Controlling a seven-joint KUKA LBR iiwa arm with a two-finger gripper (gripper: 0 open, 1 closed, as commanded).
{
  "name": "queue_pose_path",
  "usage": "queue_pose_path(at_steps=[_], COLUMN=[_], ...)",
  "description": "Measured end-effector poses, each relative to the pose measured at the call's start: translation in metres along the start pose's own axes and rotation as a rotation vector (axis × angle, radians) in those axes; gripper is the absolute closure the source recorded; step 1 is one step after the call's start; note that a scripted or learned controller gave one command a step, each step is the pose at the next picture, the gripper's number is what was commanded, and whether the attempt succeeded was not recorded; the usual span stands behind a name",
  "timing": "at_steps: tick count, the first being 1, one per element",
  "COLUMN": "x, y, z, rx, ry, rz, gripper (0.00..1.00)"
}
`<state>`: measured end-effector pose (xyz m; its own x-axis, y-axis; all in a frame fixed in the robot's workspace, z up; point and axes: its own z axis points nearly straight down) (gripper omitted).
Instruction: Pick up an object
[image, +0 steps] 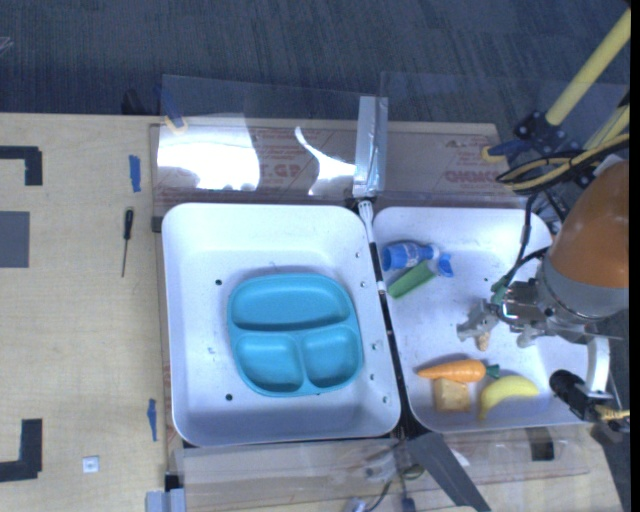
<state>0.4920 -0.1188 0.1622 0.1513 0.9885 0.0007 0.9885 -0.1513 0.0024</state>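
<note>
Gripper poised above orange plastic toy carrot; finger state unclear. Light, rigid, slick: grasp mid-body.

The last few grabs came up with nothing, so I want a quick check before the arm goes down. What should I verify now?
1. Things to pick lie in the right bin: carrot, banana, blue bottle, green stick. Ok.
2. Gripper is over the right bin. Ok.
3. Gripper is directly above one item: it stands over bare floor, above the carrot in the view. Not ok.
4. Fingers open: cannot tell.
5. Target stands apart: carrot touches the tan block. Not ok.
6. Blue tray sits in the left bin, away from the gripper. Ok.
</note>
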Motion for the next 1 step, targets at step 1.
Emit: queue_pose_path(at_steps=[1], x=[-0.0246], y=[0.0547], z=[0.0748], rx=[-0.004], ry=[-0.001], rz=[-0.155], gripper=[0.0])
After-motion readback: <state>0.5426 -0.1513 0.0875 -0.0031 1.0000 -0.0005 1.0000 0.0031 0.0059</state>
